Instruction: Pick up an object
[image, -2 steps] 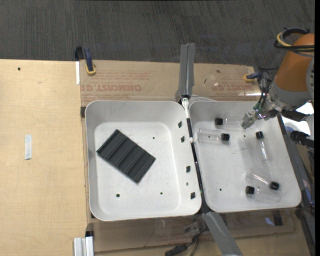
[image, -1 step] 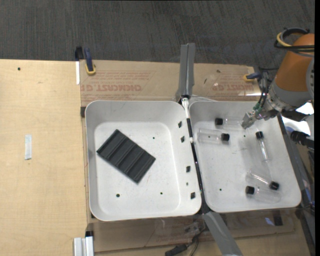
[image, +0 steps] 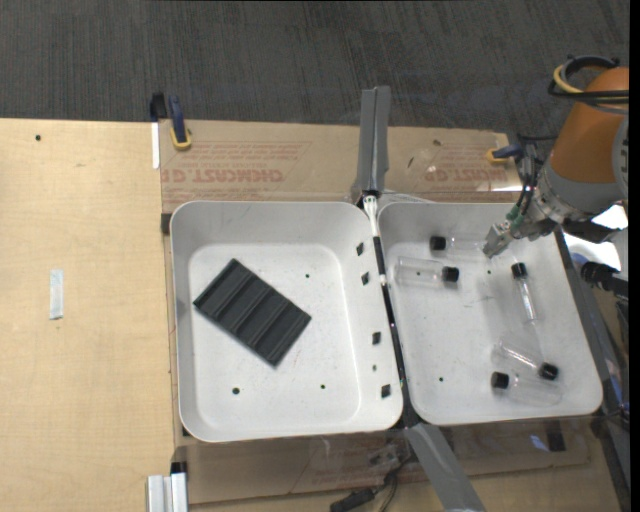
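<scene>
Hovering over the upper part of the right bin (image: 575, 395), your end effector (image: 497, 243) pointed down toward the clear vials below; whether it was spread or pressed together, you could not tell. Nothing showed between its tips. Just beside it lay a black-capped vial (image: 437, 243), another (image: 428, 272) below that, a third (image: 523, 292) near the tip, and two (image: 522, 366) toward the front, likely scattered flat for easy pinching. In the left bin (image: 190, 330), a dark ribbed panel (image: 251, 311) rested aslant, well apart, on the tabletop (image: 80, 380).
</scene>
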